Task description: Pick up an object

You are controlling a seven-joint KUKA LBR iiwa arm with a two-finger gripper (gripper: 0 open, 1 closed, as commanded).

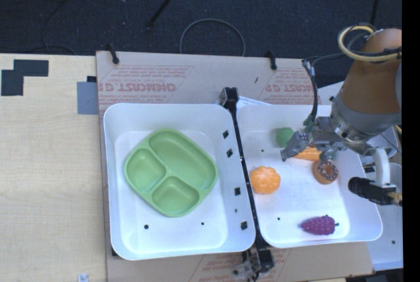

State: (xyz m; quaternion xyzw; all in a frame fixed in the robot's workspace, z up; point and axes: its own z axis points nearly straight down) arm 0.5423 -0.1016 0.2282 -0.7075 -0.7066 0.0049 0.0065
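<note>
Fingers of the gripper [308, 148] are hanging apart, seemingly empty, just over a small orange piece [307, 155] at the frame's right-middle, probably light, stiff plastic, best pinched across its narrow sides.

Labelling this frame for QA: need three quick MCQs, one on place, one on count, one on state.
1. Where is the green divided plate?
A. left bin
B. right bin
C. bare bench

2. How many compartments has it?
A. two
B. three
C. five

3. How does the purple grape bunch lie?
A. between the gripper's fingers
B. on the plate
C. loose on the right bin floor

Key: 1 A, it sits in the left bin. 2 B, three hollows show. 3 C, it lies apart from the gripper.
</note>
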